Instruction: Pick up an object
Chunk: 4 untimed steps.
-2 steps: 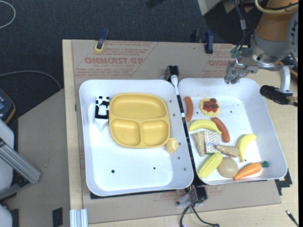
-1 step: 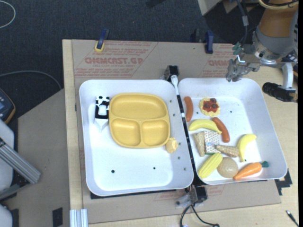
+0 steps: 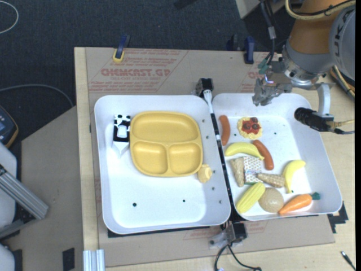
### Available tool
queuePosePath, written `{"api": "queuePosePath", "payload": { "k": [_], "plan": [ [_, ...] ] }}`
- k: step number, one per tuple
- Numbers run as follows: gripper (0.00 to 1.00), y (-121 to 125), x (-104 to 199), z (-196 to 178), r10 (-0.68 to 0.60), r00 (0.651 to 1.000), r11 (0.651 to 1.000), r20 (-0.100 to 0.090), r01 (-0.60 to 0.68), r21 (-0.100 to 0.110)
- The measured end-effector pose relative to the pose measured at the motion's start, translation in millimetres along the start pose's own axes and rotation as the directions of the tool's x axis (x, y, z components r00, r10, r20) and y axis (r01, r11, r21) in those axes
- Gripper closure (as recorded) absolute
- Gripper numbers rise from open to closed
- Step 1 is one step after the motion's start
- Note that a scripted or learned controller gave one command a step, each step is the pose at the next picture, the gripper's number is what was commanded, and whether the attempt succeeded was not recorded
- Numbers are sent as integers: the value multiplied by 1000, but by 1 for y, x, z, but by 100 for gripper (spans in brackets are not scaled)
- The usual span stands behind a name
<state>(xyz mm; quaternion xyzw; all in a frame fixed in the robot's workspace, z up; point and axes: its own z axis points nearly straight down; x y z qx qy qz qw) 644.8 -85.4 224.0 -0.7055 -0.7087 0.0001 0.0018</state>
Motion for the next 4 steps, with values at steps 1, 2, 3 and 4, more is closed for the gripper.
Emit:
{"api": "queuePosePath", "payload": {
  "k": [1, 2, 3, 4],
  "plan": [
    [100, -4, 62, -7, -3, 1000, 1000, -1, 3, -2],
    [100, -23, 120, -8, -2, 1000, 1000, -1, 2, 1],
    [100, -8, 125, 0, 3, 1000, 1000, 3, -3, -5],
    [100, -14, 132, -4, 3, 1000, 1000, 1, -3, -2]
  ]
}}
